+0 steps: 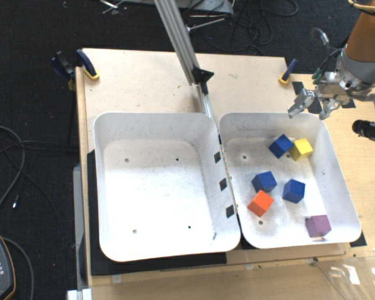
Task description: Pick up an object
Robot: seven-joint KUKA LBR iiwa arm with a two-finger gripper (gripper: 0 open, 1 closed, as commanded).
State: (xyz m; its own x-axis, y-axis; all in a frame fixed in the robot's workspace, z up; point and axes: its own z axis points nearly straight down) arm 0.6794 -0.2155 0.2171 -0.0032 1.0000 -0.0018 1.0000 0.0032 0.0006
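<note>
The right bin (337, 174) holds several small cubes. A blue cube (279, 145) touches a yellow cube (302, 147) near the far side. Two more blue cubes (264, 181) (294, 190) lie in the middle, with an orange cube (260, 202) just in front of the left one. A purple cube (317, 225) rests at the near right corner. My gripper (311, 109) hangs over the bin's far rim, above and beyond the yellow cube. It is open, with nothing between its fingers (297, 107).
The left bin (106, 167) sits beside the right one. A slanted metal pole (178, 33) runs down to the bins' shared far corner. Clamps (87, 64) (288, 70) grip the board's far edge. Cables lie on the dark floor.
</note>
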